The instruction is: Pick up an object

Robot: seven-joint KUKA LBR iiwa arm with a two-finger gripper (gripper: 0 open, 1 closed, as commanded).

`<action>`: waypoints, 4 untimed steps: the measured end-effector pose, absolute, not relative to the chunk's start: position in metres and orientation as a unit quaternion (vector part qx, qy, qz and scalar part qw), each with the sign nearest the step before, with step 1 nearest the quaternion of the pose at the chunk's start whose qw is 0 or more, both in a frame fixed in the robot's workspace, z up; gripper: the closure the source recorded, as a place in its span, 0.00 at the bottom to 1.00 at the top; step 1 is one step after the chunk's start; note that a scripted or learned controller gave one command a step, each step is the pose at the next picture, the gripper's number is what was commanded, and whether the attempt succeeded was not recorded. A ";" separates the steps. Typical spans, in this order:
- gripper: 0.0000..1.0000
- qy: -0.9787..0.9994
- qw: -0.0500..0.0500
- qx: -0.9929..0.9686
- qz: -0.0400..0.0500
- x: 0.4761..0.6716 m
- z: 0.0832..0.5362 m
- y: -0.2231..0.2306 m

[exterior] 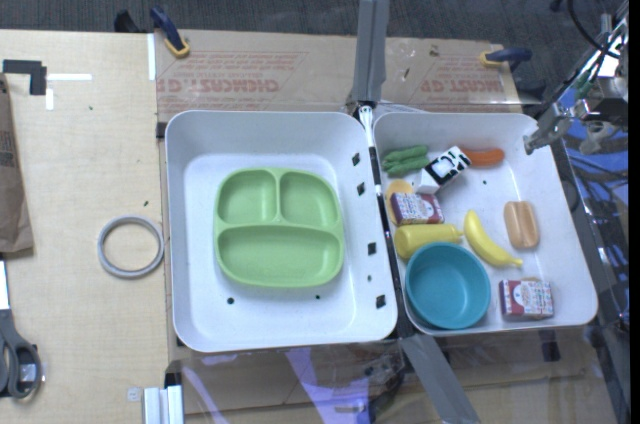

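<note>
Camera view, as I read it from my desk:
- Left bin [180, 212]: one green divided plate [280, 227], lying flat in the middle.
- Right bin [562, 212], holding the things to pick from:
  - Far side: green pea pods [405, 158], black-and-white toy [447, 166], carrot [485, 156].
  - Middle: red carton [415, 208], with a yellow bottle [428, 236] just below it, a banana [490, 242] and a bread roll [521, 224].
  - Near side: blue bowl [448, 284], with a second red carton [526, 299] beside it in the corner.
- Bench, left of the bins: tape ring [130, 245], scissors [18, 362].
- Pincer state: I cannot tell.
</note>
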State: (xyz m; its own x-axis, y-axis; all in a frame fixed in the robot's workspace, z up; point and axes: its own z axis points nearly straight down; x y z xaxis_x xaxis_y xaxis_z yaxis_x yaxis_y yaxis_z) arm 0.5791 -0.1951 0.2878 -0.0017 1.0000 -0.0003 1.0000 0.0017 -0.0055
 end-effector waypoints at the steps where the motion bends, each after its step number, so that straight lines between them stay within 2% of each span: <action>1: 0.00 -0.667 0.001 -0.745 0.001 0.563 0.152 -0.222; 2: 0.00 -0.674 0.001 -0.739 0.000 0.555 0.133 -0.215; 3: 0.00 -0.675 0.006 -0.738 -0.002 0.533 0.089 -0.208; 4: 1.00 -0.673 0.004 -0.740 0.001 0.532 0.096 -0.213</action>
